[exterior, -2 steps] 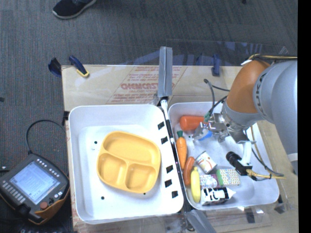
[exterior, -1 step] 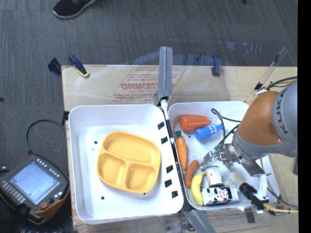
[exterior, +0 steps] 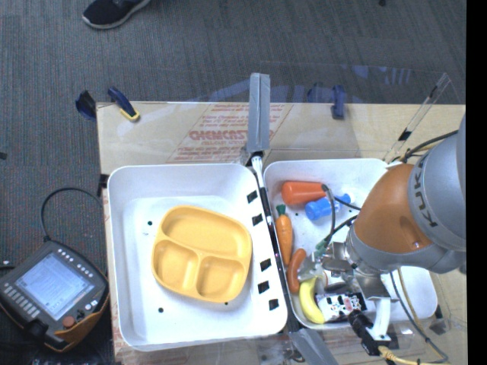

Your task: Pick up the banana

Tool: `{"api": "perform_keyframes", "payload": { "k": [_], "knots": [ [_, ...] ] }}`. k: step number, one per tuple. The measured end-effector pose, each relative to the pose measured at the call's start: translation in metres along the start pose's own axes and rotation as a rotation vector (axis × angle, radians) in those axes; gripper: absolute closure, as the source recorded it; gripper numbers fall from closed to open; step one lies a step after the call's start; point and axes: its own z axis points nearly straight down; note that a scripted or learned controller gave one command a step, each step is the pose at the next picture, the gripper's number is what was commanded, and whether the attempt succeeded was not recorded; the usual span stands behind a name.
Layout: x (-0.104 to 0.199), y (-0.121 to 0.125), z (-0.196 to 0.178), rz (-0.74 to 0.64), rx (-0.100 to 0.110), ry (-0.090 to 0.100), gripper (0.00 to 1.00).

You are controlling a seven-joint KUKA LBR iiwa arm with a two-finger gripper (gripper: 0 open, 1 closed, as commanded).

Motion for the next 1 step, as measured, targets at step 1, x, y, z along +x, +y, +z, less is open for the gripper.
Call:
{"api": "perform_keyframes", "payload": {
  "k": [1],
  "knots": [
    [0.0003, 0.0022, -0.0107, 0.004, -0.004, 0.002, 1.0]
  ]
}}
